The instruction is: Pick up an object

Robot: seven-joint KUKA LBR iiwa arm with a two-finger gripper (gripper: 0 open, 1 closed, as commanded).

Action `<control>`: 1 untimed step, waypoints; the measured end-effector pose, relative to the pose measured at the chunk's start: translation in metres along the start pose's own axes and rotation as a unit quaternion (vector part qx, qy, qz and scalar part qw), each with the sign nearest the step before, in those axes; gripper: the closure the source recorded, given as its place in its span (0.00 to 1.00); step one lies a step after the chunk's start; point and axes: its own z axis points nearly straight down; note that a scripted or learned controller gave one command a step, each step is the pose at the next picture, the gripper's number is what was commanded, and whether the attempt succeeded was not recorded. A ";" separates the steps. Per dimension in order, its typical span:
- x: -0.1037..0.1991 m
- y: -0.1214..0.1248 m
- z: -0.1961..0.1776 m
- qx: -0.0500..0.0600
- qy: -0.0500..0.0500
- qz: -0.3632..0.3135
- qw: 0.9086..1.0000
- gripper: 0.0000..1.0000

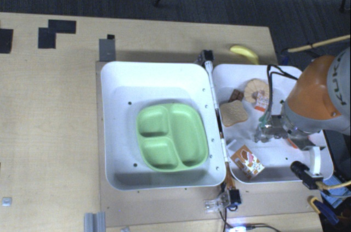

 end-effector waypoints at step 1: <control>0.000 0.000 0.000 0.000 0.000 0.000 1.000 0.00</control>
